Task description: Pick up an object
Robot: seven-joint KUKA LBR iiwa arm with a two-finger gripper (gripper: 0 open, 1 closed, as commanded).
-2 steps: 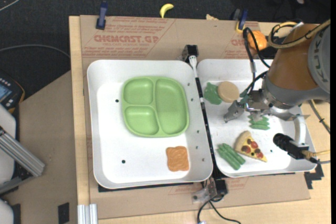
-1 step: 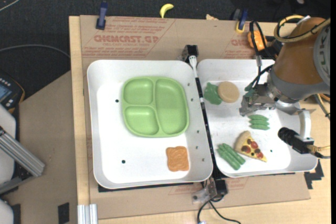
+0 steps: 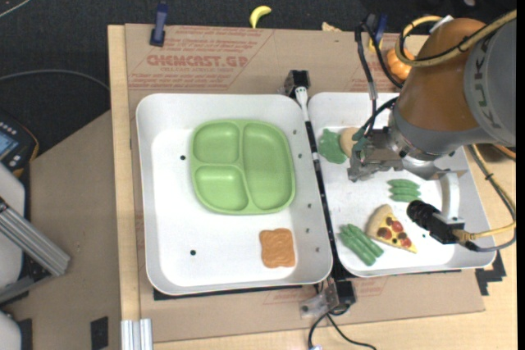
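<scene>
Pizza slice (image 3: 391, 228) lies below the gripper (image 3: 358, 168), unlifted; nothing looks picked yet, and whether the jaws grip anything I cannot tell.

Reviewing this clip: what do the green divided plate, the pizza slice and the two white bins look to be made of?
Green divided plate: likely moulded plastic, matte to satin; uniform colour, soft rounded compartment walls.
Pizza slice: a toy, probably plastic or rubber; flat painted-looking toppings, too small to settle which.
Left bin and right bin: probably thin formed plastic, smooth with slight sheen; rounded corners and shallow lips.
</scene>
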